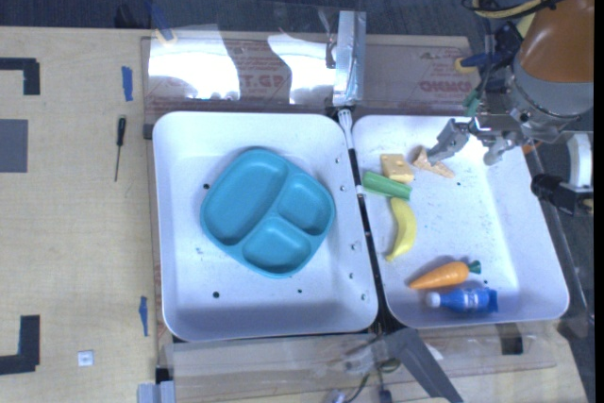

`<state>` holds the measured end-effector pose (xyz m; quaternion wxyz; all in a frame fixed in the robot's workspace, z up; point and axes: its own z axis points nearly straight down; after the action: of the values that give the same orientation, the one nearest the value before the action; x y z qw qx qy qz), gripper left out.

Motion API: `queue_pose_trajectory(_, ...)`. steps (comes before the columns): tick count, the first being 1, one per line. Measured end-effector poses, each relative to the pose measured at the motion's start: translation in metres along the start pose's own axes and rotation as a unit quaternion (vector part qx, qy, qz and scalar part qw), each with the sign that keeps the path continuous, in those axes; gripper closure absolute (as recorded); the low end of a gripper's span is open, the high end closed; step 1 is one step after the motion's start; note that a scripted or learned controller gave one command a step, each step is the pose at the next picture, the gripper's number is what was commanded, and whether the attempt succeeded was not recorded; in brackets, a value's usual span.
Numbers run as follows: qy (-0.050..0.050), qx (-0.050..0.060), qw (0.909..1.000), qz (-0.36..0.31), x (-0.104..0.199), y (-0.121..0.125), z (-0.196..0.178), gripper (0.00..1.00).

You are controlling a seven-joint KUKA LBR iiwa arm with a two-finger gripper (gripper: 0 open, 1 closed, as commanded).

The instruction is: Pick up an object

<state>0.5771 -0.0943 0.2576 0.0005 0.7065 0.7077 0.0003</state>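
In the right bin lie a yellow block, a small tan piece, a green stick-shaped toy, a banana, a carrot and a blue bottle. My gripper hangs over the bin's far side, just right of the tan piece. It stands open, with one finger close above that piece and bare bin floor showing between the two fingers. Nothing is held.
The left bin carries a blue divided plate. A metal divider and a shiny back wall rise behind the bins. The arm's orange band and cables sit at the upper right.
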Motion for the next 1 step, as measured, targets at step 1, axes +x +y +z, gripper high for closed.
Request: queue_pose_trajectory(1, 0.001, 0.004, 0.9985, -0.054, 0.0452, 0.0107, 0.0763, 0.0)
